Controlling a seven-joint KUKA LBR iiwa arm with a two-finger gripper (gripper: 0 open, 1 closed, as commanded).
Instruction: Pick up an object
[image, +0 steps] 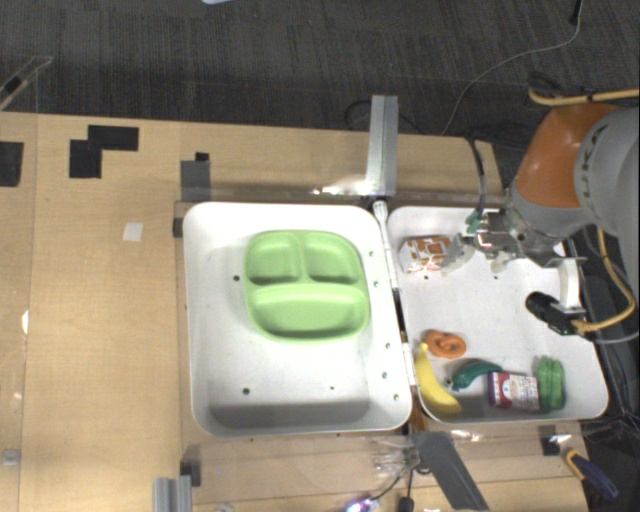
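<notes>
My gripper (482, 240) hangs over the back of the right bin (500, 300), reaching in from the right. Just to its left lies a small white and red snack packet (424, 253), close to the gripper, but contact is unclear. Toward the front of this bin are an orange ring-shaped toy (446, 345), a yellow banana (435, 383) along the left wall, and a green bottle (507, 386) with a red label lying on its side.
The left bin (215, 300) holds a green divided plate (303, 283). A metal post (383, 145) stands behind the wall between the bins. A black part with cable (552, 311) hangs over the right bin's right side.
</notes>
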